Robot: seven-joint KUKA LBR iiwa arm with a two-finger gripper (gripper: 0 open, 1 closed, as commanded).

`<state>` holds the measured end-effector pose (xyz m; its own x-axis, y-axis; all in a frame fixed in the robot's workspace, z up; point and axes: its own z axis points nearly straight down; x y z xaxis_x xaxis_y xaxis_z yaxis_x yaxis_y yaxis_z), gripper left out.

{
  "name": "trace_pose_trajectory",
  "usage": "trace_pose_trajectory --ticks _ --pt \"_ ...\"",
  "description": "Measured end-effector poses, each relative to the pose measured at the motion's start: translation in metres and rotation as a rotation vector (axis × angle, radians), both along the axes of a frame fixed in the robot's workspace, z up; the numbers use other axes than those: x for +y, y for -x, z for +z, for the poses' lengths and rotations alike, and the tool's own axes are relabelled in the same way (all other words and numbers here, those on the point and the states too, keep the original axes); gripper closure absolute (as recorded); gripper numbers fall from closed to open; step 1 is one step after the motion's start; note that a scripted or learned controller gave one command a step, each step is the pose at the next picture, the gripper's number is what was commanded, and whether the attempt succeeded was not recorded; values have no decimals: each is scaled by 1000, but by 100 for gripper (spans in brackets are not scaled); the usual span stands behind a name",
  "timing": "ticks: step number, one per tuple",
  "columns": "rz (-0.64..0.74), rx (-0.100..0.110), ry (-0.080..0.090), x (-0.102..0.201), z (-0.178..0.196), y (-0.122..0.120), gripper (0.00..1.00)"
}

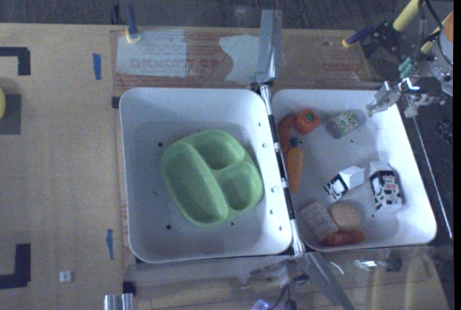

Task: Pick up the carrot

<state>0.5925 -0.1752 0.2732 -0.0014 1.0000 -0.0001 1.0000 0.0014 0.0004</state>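
Observation:
The carrot [294,166] is orange with a green top and lies lengthwise along the left wall of the right bin [421,179]. It sits just below a red pepper-like piece [287,130]. My gripper [396,104] hovers over the bin's far right corner, well up and to the right of the carrot. It is open, with nothing between its fingers.
The right bin also holds a tomato [307,120], a grey can [344,122], two small milk cartons [338,183] [386,188], a bread roll [346,215], a cracker [315,218] and a red sausage [344,236]. A green divided plate [212,175] lies in the left bin [144,121].

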Motion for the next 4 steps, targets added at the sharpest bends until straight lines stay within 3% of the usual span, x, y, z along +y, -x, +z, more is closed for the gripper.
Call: trace_pose_trajectory --ticks 1,2,3,4 --pt "-1 1 -1 23 -173 -47 0" --pt "-193 -1 0 73 -187 -22 0" --pt "-183 -2 1 44 -186 80 0" --pt "-146 -3 1 -11 -92 38 0"
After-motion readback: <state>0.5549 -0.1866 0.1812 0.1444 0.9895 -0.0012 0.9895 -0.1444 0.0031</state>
